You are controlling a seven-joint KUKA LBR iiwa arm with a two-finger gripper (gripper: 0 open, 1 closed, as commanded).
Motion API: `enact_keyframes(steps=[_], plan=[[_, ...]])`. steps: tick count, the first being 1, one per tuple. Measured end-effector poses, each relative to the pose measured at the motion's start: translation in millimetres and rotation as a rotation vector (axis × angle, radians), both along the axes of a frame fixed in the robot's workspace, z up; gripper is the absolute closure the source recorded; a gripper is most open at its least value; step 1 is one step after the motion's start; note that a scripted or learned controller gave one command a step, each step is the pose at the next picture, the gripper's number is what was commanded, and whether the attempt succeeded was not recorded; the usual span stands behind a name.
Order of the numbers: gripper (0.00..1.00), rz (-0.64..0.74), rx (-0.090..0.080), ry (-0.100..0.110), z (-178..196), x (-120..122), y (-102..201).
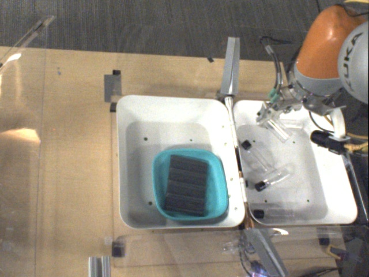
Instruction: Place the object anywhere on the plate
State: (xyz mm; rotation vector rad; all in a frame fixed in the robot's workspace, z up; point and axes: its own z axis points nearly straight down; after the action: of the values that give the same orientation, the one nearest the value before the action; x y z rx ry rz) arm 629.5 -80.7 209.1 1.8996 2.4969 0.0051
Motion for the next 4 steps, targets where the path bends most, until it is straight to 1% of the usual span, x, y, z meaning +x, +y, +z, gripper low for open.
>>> enact_keyframes(steps=[1,2,3,4], plan=[[1.00,-0.119,-0.004,-0.009,207,-31,-116],[1.00,0.093,-0.006,-0.007,228,9,-123],[1.00,0.053,-0.003,-0.004,228,-1,-103],[1.00,0.175,-0.005,-0.006,229,-87,-107]])
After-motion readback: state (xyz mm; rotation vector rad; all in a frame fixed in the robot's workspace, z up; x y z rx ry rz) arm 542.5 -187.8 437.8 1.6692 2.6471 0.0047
